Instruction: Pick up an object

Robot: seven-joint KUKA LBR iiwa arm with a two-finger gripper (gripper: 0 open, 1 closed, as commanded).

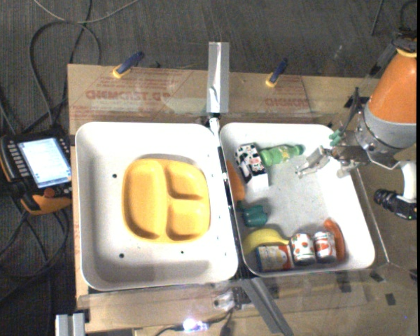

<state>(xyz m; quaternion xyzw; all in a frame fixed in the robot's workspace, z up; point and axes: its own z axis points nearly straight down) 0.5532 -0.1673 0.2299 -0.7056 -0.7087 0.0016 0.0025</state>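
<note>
At the far left of the bench, well away from the fingers, the left bin holds a yellow divided tray lying flat. It plays no part in a pick from where the arm stands.

Moving right, the right bin holds the candidates. Along its near wall, left of the fingers and toward the divider, an orange carrot-like piece lies lengthwise. A black-and-white carton and a green bottle lie side by side in the upper part, the bottle's capped end pointing toward the fingers and closest to them. Below and left of the fingers sit a dark green piece and a yellow banana. A row of small cans lines the front wall, well below the fingers.

The gripper hovers over bare bin floor just right of the bottle. Its pale fingers look slightly spread with nothing between them, though the view is soft there.

The likely step is the approach to a target, probably the bottle since it is nearest. To do that well, the arm should shift left until the fingers straddle the bottle's body across its narrow width, not along its length. It should descend with the jaws wide enough to clear both sides, then close near the middle so the bottle does not tip. The carton touching the bottle's far end could block one finger, so a grasp toward the cap end looks safer.
</note>
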